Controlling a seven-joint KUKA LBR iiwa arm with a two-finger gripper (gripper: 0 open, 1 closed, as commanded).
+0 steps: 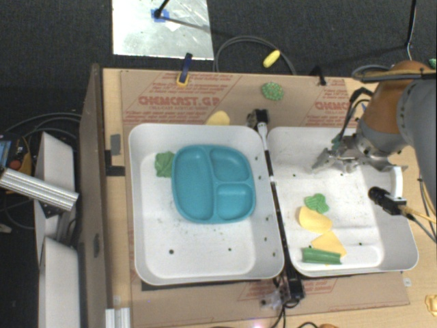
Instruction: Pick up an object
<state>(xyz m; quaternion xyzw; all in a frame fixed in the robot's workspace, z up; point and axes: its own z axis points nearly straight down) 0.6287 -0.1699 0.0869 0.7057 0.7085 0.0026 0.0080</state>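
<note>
As nothing is lifted yet, progress: none.
gripper point(334, 161): spread wide, holding nothing, over right bin point(403, 251).
left: descend, grasp yellow piece point(313, 219).

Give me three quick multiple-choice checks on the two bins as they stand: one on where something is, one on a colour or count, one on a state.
1. Where does the divided plate lie?
A. In the left bin
B. In the right bin
C. On the bench outside the bins

2. What colour is the divided plate?
A. Red
B. Blue
C. Black

3. How does the claw stand in relation to the yellow pieces in the right bin?
A. Gripping one of them
B. Pressing down on them
C. Apart from them, toward that bin's far end

Key:
1 A, the plate sits in the middle of the left bin.
2 B, it is a teal blue against the white bin.
3 C, bare bin floor lies between the claw and the yellow pieces near the front.
</note>
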